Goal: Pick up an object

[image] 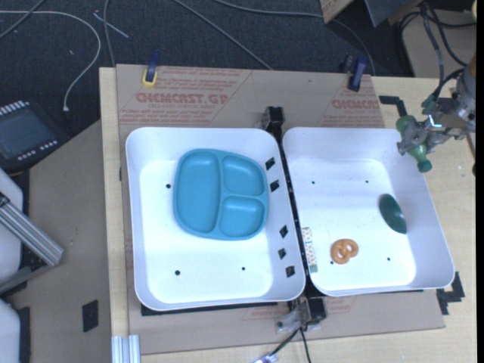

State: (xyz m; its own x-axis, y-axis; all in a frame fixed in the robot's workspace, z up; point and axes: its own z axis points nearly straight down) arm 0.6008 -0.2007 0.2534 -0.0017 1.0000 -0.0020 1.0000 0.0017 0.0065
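Two small objects, pretzel (344, 251) and green piece (393, 212), leave the right bin (333, 157) mostly bare.

Two shallow white bins on a board. The right bin (355, 144) has its far right corner beside the pincer (416, 144); the left bin (212, 271) lies farther off, touching the first along a row of black clips (273, 117). The cardboard sheet (189, 89) with red lettering lies under both. One blue clamp (355, 72) sits near the pincer; another (151, 71) is well apart, as are the loose cables (76, 21) and a dark screen (26, 131).
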